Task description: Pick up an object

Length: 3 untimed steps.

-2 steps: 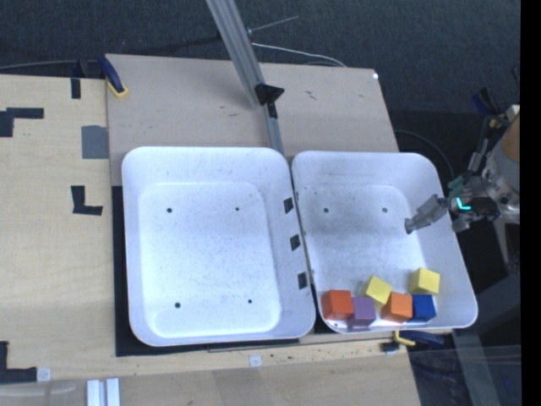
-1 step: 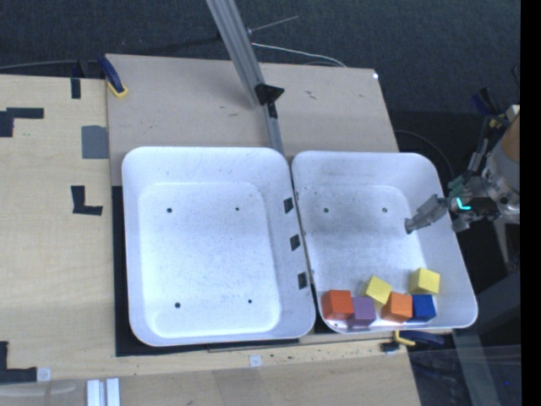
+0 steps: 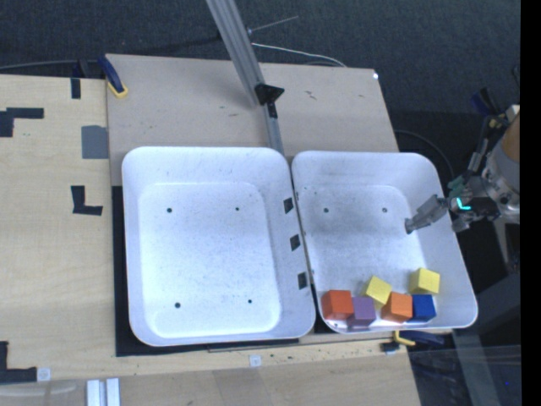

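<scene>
Gripper (image 3: 420,218) at right edge of right bin (image 3: 355,176), mid-right of frame; jaw state indiscernible. Blocks clustered at bin's lower edge: orange (image 3: 338,302), purple (image 3: 363,309), yellow (image 3: 378,289), orange (image 3: 397,306), blue (image 3: 423,307), yellow (image 3: 426,280). Left bin (image 3: 203,163) alongside.

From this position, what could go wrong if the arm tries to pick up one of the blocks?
1. The blocks are packed together against the near wall of the right bin, so a finger may land on a neighbour and push it instead of gripping.
2. The blue block and one yellow block sit close to the bin's curved rim, where a finger might strike the wall.
3. The gripper is at the bin's right edge, apart from the blocks.
</scene>
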Each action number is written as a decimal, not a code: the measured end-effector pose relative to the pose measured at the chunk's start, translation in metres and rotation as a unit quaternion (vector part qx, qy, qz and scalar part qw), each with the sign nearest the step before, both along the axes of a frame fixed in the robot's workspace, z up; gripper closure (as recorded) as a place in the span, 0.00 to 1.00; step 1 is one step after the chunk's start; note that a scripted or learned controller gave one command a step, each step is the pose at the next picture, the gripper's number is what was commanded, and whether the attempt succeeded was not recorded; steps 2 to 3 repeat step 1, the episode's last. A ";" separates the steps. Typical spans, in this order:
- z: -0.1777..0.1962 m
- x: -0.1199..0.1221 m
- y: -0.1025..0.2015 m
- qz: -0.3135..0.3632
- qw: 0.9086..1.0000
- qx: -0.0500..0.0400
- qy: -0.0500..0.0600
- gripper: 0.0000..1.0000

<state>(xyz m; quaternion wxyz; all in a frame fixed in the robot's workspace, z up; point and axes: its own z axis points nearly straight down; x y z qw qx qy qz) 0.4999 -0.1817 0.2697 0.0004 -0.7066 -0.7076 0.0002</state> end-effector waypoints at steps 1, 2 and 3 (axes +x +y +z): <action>0.000 0.000 0.000 0.000 1.000 0.000 0.000 0.00; 0.000 0.000 0.000 0.000 1.000 0.000 0.000 0.00; 0.000 0.000 0.000 0.000 1.000 0.000 0.000 0.00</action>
